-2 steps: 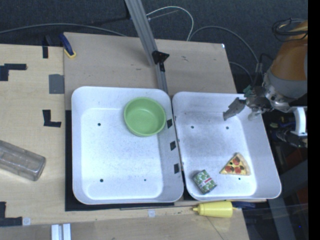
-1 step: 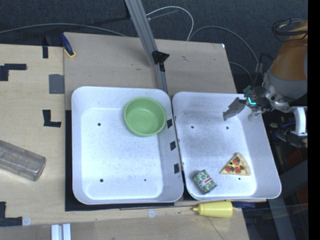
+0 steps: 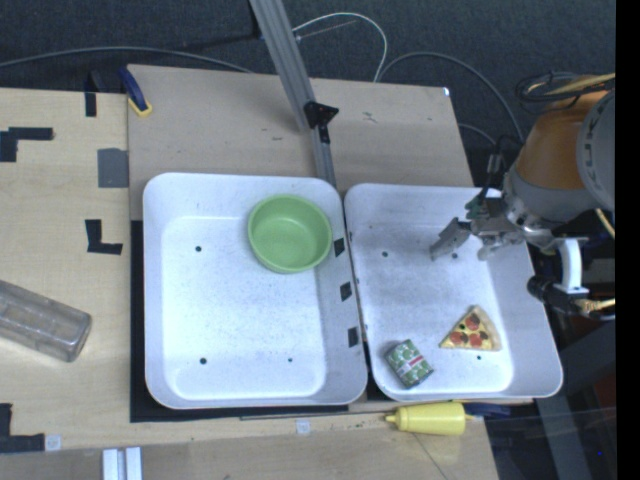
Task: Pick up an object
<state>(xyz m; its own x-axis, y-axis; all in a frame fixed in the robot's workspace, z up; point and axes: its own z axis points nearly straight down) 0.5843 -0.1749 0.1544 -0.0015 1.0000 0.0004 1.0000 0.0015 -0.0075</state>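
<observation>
Two white bins sit side by side on the table, and the pickable things are spread between them. The left bin (image 3: 180, 368) holds a green bowl (image 3: 290, 233) close to its far right corner. The right bin (image 3: 400, 218) holds a pizza slice toy (image 3: 472, 330) near its near right corner and a small green carton (image 3: 408, 362) just beside it, along the near edge. A yellow bottle (image 3: 430, 419) lies outside on the table, touching the right bin's near rim, and a clear plastic tube (image 3: 40, 320) rests at the table's left edge.

The end effector (image 3: 468, 238) hangs over the far right part of the right bin with its fingers spread apart and nothing between them. One finger (image 3: 447, 240) points toward the bin's middle. That stance probably suits a descent onto something below, yet the floor right beneath it looks bare, and the pizza slice and carton lie apart from it toward the near edge. No object is lifted yet. A next move would likely need a shift toward the near edge before closing.
</observation>
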